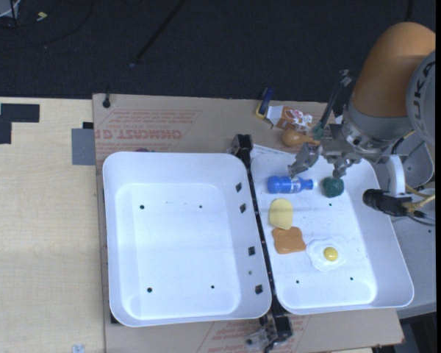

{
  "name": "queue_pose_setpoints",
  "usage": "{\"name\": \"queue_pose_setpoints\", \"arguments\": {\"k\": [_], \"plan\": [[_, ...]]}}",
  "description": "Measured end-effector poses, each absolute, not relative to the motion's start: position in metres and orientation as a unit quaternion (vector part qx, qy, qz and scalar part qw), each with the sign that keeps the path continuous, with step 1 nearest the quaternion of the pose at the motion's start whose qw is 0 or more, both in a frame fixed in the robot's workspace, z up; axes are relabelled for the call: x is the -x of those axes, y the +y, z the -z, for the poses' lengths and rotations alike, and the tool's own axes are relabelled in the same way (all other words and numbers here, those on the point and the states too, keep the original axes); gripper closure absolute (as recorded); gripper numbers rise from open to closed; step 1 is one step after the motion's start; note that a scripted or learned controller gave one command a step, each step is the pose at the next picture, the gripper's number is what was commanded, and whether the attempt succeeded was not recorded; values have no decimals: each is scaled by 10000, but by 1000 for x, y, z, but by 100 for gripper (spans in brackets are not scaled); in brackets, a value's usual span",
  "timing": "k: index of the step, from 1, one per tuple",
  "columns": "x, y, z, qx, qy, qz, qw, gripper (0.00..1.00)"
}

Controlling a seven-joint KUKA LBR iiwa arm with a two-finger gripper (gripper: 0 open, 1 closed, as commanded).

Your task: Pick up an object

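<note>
Blue bottle (289, 185) just beneath spread claw (320, 169)

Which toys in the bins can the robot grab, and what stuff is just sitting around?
For the job:
blue bottle
green ball
yellow piece
orange piece
fried egg
gripper, hanging over the right bin

Just lying about:
left bin
snack packet behind the bins
cardboard sheet under them
</note>
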State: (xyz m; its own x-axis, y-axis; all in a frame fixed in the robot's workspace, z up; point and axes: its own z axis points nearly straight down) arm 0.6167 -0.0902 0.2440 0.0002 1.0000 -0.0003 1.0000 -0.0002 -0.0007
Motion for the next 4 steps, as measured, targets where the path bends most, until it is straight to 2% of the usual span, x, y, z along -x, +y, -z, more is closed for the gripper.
{"name": "queue_pose_setpoints", "arguments": {"k": [1,2,3,4], "plan": [[-645,-82,-162,7058,-7084,-7,10,0],[-642,-81,-83,7071,-7071,-21,20,0],[-643,-82,-97,7080,-7062,-9,14,100],[-643,-83,-107,7093,-7049,-10,19,100]]}}
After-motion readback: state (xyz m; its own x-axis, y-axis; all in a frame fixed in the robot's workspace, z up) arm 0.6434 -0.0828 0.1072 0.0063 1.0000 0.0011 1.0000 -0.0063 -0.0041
